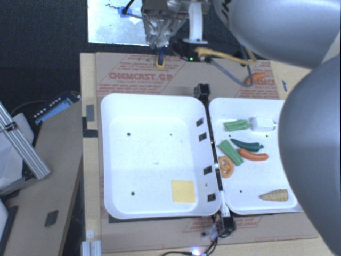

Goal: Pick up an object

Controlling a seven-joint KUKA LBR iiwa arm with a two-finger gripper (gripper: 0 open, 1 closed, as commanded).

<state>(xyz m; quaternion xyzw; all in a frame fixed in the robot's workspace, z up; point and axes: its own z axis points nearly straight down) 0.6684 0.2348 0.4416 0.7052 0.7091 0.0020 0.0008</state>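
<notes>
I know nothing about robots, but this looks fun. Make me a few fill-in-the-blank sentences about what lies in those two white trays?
1. The left bin holds one flat ____ square.
2. The waffle cone lies in the ____ bin.
3. The pretzel lies near the ____ between the bins.

Missing words: yellow; right; divider
</notes>
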